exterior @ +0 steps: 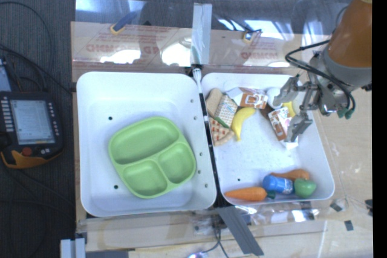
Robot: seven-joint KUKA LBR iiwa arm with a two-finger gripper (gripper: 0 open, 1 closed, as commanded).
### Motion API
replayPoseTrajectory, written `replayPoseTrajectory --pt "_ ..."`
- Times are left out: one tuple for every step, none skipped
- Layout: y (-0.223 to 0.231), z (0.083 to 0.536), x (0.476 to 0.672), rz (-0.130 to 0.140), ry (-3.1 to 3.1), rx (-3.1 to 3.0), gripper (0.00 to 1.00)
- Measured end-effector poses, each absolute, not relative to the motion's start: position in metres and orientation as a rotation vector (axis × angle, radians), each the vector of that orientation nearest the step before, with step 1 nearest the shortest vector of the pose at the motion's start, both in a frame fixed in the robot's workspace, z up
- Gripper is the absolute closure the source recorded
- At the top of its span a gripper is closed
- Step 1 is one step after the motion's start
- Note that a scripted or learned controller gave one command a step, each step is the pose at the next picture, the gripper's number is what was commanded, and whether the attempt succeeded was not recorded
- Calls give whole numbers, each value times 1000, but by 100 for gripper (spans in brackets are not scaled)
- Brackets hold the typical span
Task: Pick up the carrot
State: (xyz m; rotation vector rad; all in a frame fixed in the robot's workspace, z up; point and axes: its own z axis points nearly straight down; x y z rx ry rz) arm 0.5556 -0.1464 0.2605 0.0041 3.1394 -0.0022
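Observation:
The carrot (245,193), an orange tapered toy, lies near the front wall of the right bin (323,157), pointing left. My gripper (294,107) hangs over the back right part of that bin, well behind and to the right of the carrot. Its fingers (300,124) stand open, straddling the right side of a small red-brown packet (278,122) without gripping it. Nothing is held between them.
Right of the carrot lie a blue toy (278,184), a green piece (305,188) and another orange piece (295,176). A banana (242,121), waffle-like slices (221,118) and a small carton (253,98) sit at the bin's back. The left bin (97,93) holds a green divided plate (152,156).

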Motion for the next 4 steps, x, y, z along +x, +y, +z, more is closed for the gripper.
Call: replayPoseTrajectory --pt "-98 203 501 2 3147 14 0" --pt "-97 99 490 -1 3073 536 0" --pt "-96 93 490 1 3051 651 0" --pt "-97 92 490 2 3053 644 0"
